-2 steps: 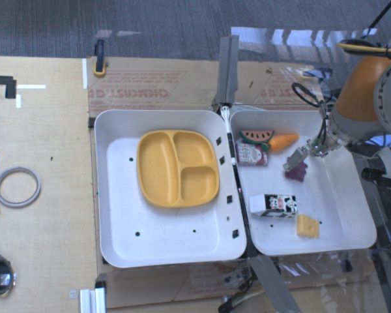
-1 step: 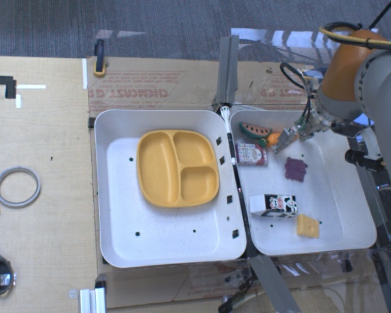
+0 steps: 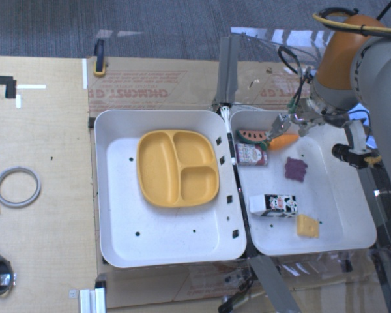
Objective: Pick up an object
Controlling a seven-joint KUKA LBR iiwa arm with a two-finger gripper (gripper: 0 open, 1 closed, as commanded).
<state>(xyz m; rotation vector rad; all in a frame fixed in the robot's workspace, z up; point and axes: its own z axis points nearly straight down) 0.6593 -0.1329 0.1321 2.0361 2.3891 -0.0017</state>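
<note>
Camera view catches the gripper [image 3: 288, 124] low in the right white bin [image 3: 342, 240], beside an orange carrot-shaped toy [image 3: 283, 141]; whether it grips cannot be told. A clean pick needs centring over the carrot before lifting.

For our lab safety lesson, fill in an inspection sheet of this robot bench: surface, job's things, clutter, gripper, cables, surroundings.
Surface: two white bins, left bin and right bin, side by side on a bench.
Job's things: in the right bin, carrot, watermelon slice, can, purple piece, milk carton, yellow block.
Clutter: yellow divided plate in the left bin.
Gripper: gripper low over the carrot; grasp cannot be told.
Cables: black cable looping by the wrist.
Surroundings: tape roll on the wooden table, grey carpet beyond.
</note>
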